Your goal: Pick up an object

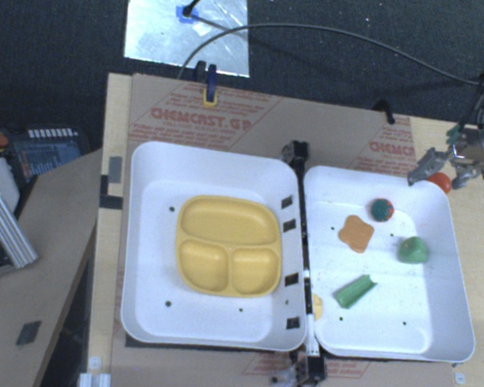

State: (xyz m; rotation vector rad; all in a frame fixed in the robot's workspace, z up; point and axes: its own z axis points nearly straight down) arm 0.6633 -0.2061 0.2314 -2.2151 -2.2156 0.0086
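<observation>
The gripper (444,169) hangs over the far right corner of the right bin (433,337), its two fingers spread apart with a small orange-red object (439,179) showing between or just below the tips — at this distance I cannot tell whether the fingers touch it, so I would not call it held. The open hand reads as released. The candidates for picking lie in the right bin, all toward the camera and to the left of the gripper: a blue-green ball (382,209) nearest, a flat orange piece (355,234) just beyond it, a round green object (412,249) almost straight in front of the gripper toward the camera, and a long green piece (354,290) farthest off, its long axis running on a slant from near-left to far-right. The left bin (140,306) holds a yellow divided tray (224,244), well apart from the hand. If the orange-red thing at the rim is the target, the coming move is mostly a short descent; for anything else the arm must travel inward from the corner — and a grasp on the long green piece would want the fingers set across its slant.
</observation>
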